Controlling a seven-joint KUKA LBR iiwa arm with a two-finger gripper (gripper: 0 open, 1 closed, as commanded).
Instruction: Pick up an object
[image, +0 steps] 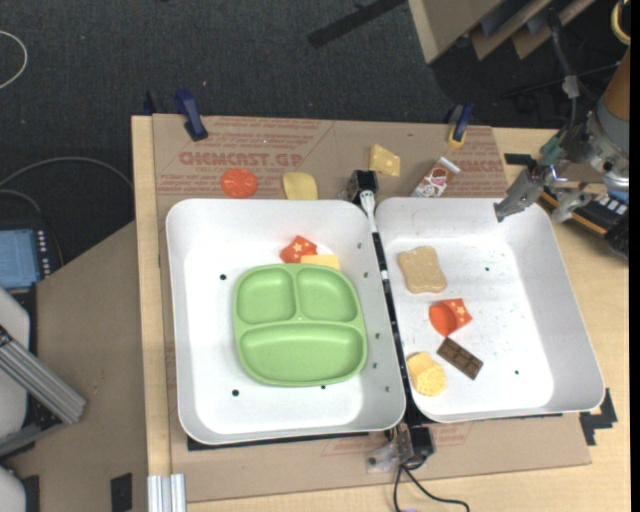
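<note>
In the right bin (560, 300) lie a tan bread slice (422, 270), a red wedge (450, 316), a brown chocolate bar (460, 357) and a round yellow cracker (427, 376). My gripper (541, 198) hangs over the bin's far right corner, well away from all of them. Its fingers are spread open with nothing between them. The left bin (195, 300) holds a green divided plate (298, 323). A small red piece (298, 249) and a yellow piece (321, 262) rest at the plate's far edge.
On the cardboard behind the bins sit an orange disc (239, 182), a pale yellow piece (300, 186), a cheese wedge (385, 159), a red-and-white packet (435, 180) and a black item (362, 184). Blue clamps (190, 115) (459, 124) grip the far edge.
</note>
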